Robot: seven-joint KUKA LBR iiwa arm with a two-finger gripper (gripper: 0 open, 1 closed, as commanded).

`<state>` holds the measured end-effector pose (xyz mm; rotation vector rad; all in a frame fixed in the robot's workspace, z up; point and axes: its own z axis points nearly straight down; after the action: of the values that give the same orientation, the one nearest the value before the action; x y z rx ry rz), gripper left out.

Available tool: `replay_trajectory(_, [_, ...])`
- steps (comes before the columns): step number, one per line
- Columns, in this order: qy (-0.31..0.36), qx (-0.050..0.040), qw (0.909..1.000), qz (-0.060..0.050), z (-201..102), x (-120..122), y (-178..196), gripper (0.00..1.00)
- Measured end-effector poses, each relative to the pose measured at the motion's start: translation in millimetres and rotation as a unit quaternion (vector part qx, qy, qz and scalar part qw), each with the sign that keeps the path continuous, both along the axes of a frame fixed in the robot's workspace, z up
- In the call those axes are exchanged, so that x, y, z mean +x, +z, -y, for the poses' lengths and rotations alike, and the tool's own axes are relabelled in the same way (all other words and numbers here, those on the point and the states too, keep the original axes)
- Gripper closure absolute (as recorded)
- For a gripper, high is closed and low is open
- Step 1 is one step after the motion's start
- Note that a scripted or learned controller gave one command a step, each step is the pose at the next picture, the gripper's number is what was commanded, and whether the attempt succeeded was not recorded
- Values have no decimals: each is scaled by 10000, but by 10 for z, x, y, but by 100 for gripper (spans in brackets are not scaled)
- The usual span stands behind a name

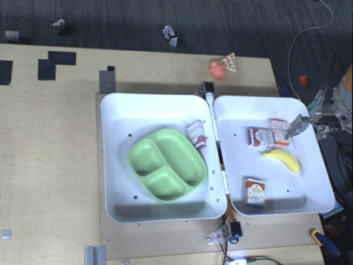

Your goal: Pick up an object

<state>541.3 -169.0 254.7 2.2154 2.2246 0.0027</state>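
Yellow banana (283, 160) is lying in the right bin (314, 197). The gripper (295, 127) is hovering above it; I cannot tell its grip state.

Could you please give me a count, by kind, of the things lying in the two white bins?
Green plate: 1
Small cartons: 4
Banana: 1
Total: 6
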Motion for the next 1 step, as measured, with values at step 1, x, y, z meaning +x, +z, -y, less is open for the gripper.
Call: replay_trajectory(1, [-16, -2, 10000, -10, 295, -550, -1607, 0])
